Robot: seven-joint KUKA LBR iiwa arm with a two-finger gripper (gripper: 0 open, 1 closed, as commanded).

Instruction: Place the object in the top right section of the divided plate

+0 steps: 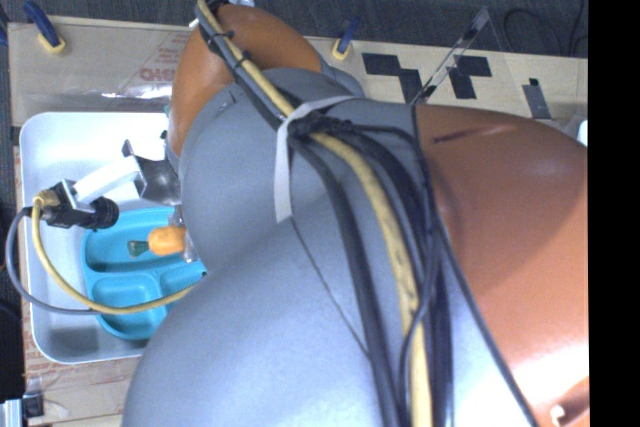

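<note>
A blue divided plate (112, 297) lies in the left white bin (45, 137). A small orange object with a green end (162, 241), like a toy carrot, rests in the plate's upper section, close to its right side. My gripper (153, 177) shows as a bit of grey metal just above the plate, poking out from under the arm. The big grey and orange arm (330, 245) covers the rest of it and the plate's right part.
A yellow cable (40, 280) with a black plug (78, 212) loops over the left bin and the plate's front. The arm hides the right bin. Blue clamps (45, 27) hold the bench's far edge.
</note>
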